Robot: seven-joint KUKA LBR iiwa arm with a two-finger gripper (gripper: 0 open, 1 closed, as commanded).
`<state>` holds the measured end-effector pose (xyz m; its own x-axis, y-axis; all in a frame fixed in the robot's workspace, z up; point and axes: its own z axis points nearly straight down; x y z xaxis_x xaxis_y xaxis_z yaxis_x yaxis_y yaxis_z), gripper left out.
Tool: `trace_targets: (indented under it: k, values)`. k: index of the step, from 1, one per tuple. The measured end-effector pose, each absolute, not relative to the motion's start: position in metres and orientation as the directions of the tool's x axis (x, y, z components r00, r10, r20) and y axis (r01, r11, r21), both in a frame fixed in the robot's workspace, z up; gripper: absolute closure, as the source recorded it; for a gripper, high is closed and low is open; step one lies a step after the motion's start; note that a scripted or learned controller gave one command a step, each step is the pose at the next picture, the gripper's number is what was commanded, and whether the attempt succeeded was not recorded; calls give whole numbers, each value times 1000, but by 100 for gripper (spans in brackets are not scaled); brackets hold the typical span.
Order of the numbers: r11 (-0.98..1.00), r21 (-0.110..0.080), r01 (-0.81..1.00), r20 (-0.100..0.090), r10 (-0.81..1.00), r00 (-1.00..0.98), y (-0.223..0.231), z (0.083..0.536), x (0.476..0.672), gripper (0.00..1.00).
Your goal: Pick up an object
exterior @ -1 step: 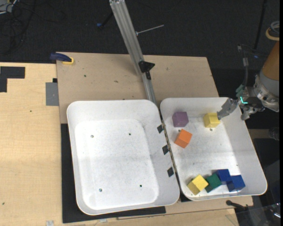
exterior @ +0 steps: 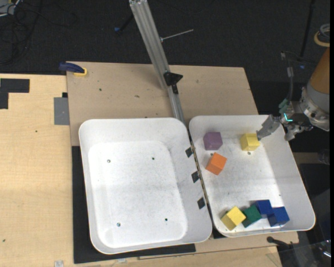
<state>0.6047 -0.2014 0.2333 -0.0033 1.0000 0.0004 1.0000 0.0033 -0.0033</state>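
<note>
Claw (exterior: 278,125) sits at the right bin's (exterior: 303,196) upper right rim, and from my screen I cannot tell how it is set. One grey tip points down-left toward the yellow cube (exterior: 249,142), which lies just beside it inside the bin, apparently apart from it. I see the purple cube (exterior: 212,140) left of the yellow cube, the orange cube (exterior: 216,163) below-left of it, and a yellow, green and blue cluster (exterior: 255,214) well below it.
</note>
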Motion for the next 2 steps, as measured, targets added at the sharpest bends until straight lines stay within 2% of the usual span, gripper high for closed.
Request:
trace_targets:
  k: [1,2]
  values:
    - [3,-7,1000,2,1000,-3,-202,187,611,0]
    - [1,-10,1000,3,1000,-1,-198,122,607,0]
